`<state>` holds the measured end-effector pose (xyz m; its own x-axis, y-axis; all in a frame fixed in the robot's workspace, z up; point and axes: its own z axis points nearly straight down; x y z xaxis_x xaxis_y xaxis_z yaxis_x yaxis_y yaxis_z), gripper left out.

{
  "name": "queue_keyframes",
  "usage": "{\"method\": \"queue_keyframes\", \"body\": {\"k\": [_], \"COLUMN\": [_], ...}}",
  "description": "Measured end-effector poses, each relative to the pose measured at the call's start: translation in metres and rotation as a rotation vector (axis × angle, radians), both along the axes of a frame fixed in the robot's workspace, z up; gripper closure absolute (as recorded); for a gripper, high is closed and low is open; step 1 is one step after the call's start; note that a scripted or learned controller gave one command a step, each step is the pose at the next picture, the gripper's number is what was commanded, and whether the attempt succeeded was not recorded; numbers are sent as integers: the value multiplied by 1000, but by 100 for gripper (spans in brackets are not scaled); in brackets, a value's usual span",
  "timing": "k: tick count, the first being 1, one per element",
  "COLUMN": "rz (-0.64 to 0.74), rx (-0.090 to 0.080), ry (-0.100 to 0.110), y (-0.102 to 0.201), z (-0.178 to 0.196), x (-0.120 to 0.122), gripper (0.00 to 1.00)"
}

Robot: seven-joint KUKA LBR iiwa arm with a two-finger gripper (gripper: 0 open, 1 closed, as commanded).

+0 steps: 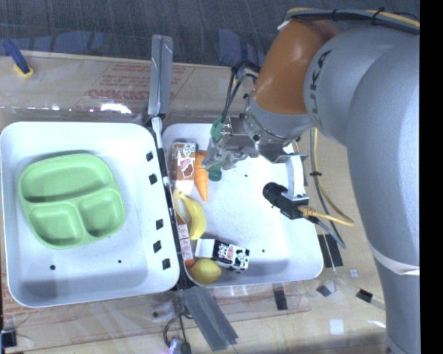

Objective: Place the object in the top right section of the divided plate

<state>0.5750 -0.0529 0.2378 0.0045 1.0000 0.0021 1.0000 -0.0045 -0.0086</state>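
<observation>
I can't tell which piece is meant as the object, so I read it as whatever the gripper (215,159) comes away with. It hangs low at the upper left of the right bin (280,268), just above the carrot (201,184) and beside a small brown-and-white carton (184,160). I cannot tell whether the fingers are wide or narrow, and I see nothing clearly held between them.

The green divided plate (71,199) lies in the left bin (29,282), well apart, with 3 sections: 1 long one across the top and 2 smaller ones below.

Along the right bin's left wall sit a banana (193,214), a lemon (204,270) and a black-and-white spotted carton (231,254). A black part of the arm (282,199) hangs over the bin's middle.

My worries from here: the carrot and the brown carton touch, so a grasp could catch both or nudge one away. The carrot tapers, so I expect it could slip from a pinch. The bin walls between the 2 bins could snag a low carry. The plate's top section has no plain right half, so a drop could land in the wrong section.
</observation>
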Motion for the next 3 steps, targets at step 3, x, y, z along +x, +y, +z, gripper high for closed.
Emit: {"method": "queue_keyframes", "body": {"k": [3], "rz": [88], "rx": [-1], "ry": [-6], "y": [169], "z": [36], "x": [10], "gripper": [100]}}
